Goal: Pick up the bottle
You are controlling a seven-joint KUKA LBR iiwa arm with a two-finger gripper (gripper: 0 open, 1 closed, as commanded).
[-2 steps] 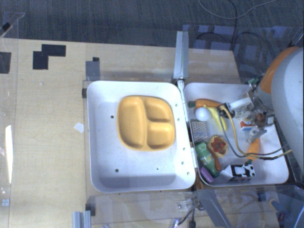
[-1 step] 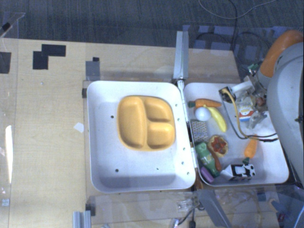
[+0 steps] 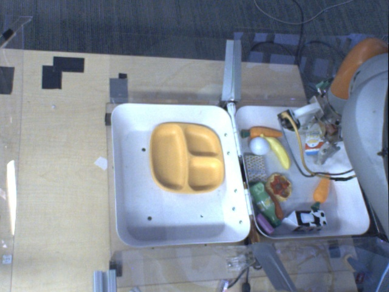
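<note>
Gripper is hovering over the right bin, right of the banana. Bottle, white with orange label, is lying just right of the banana, directly beneath the gripper. Grip state: cannot tell.

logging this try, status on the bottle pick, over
Gripper low over the right bin, grip unclear. Likely bottle, white with orange label, right beneath it. Banana and carrot close beside.
</note>
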